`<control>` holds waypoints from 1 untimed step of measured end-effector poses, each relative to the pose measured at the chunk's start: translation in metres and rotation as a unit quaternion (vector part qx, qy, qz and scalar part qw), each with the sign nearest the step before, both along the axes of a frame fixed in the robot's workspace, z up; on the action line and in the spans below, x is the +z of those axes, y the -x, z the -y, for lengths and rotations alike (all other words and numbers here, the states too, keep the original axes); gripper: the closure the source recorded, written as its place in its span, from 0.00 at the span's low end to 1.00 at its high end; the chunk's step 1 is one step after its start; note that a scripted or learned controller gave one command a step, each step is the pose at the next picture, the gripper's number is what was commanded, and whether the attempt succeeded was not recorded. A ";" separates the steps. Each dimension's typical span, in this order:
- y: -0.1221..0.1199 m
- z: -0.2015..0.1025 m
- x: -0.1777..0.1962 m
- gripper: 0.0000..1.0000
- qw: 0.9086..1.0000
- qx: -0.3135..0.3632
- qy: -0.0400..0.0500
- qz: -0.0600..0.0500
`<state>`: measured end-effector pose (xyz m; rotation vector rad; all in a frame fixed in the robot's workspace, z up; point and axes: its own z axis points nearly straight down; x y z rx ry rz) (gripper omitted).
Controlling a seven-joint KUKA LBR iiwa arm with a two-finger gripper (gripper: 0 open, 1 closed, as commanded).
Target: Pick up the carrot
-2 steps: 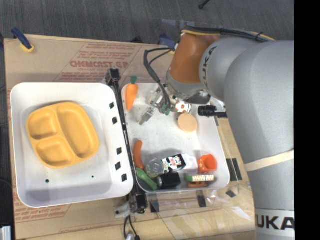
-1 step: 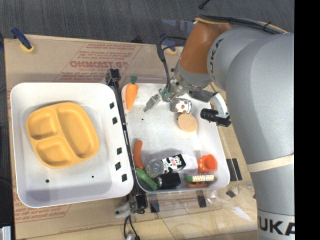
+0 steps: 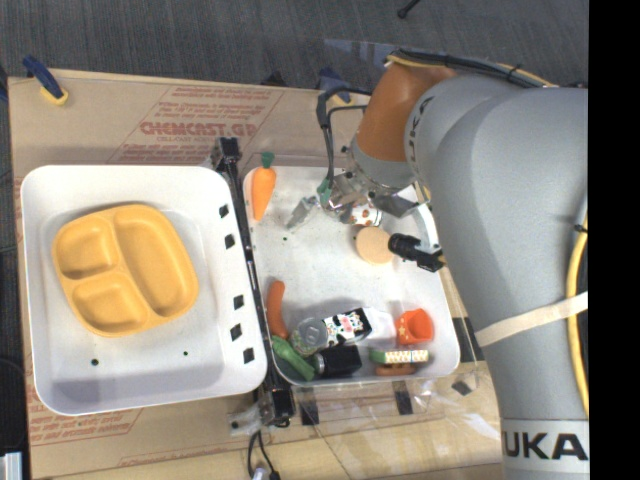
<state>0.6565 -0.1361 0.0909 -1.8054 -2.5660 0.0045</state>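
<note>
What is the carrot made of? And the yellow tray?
The carrot looks like a plastic toy: smooth, evenly orange, with a neat green top. The yellow tray also seems plastic, moulded in one piece with three rounded compartments and a soft matte sheen. The view cannot confirm either for sure.

One fixed overhead camera looks down, seemingly aslant, on both bins [image 3: 130, 378]
</note>
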 end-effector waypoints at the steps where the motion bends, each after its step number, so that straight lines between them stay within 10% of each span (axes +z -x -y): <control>1: -0.002 -0.038 0.075 0.00 0.993 -0.116 0.000 0.005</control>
